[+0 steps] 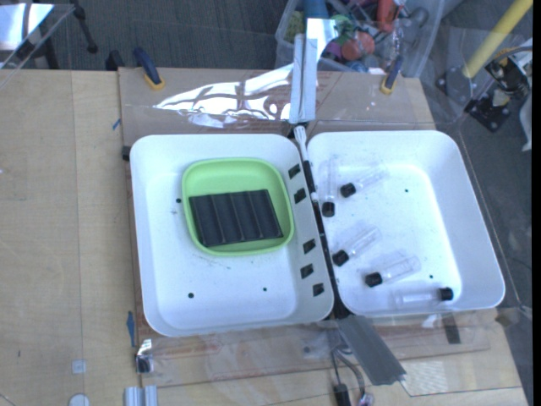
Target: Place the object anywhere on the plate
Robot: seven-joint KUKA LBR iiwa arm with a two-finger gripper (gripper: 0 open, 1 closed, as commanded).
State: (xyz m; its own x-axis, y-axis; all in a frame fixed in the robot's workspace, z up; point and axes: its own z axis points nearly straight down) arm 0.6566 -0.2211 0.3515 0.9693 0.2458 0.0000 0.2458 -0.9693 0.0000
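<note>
A square green plate with rounded corners lies in the left white bin, slightly back of the bin's middle. A black ribbed rectangular block rests flat on the plate, covering most of its floor. In the right white bin lie several clear plastic tubes with black caps: one near the back, one in the middle, one lower down and one by the front wall.
A divider with black clips runs between the bins. Behind them a shiny sheet lies on the bench and an upright metal bar stands there. A clear box of coloured toys sits at the back.
</note>
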